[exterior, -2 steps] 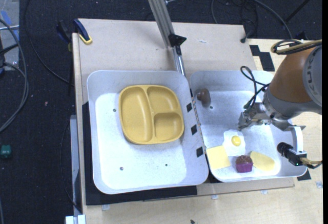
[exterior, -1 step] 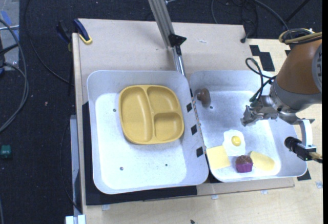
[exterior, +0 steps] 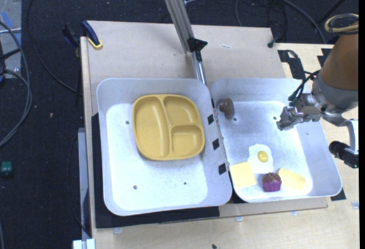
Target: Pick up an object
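The gripper (exterior: 287, 120) hung over the right bin (exterior: 319, 154), near its right wall, on the grey arm (exterior: 336, 80) reaching in from the right; whether it was clenched or released could not be told, and nothing was seen in its grasp. Near and to the left of it lay a fried egg (exterior: 260, 156), a yellow square (exterior: 242, 174), a purple object (exterior: 271, 182) and a yellow wedge (exterior: 294, 179), clustered in the bin's near part. A brown object (exterior: 226, 107) sat at the bin's far left corner. The left bin (exterior: 114, 174) held a yellow divided plate (exterior: 169, 126).
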Controlling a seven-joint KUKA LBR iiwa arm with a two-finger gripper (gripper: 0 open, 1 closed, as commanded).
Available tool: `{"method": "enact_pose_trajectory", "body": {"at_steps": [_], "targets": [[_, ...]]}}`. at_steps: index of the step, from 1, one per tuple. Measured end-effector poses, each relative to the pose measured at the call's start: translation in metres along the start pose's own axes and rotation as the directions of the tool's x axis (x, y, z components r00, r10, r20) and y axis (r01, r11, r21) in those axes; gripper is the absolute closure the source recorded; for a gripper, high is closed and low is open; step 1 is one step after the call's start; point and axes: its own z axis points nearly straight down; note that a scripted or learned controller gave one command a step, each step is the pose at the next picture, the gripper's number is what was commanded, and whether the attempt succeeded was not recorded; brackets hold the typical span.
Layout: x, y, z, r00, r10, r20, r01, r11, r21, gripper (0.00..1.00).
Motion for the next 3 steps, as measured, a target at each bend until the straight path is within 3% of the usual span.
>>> {"method": "enact_pose_trajectory", "body": {"at_steps": [1,3], "targets": [[0.055,0.013,0.004,1.0,-0.005,-0.004,0.005,1.0,0.005,1.0],[0.172,0.014,-0.001,1.0,-0.006,-0.005,0.006,1.0,0.006,1.0]]}}
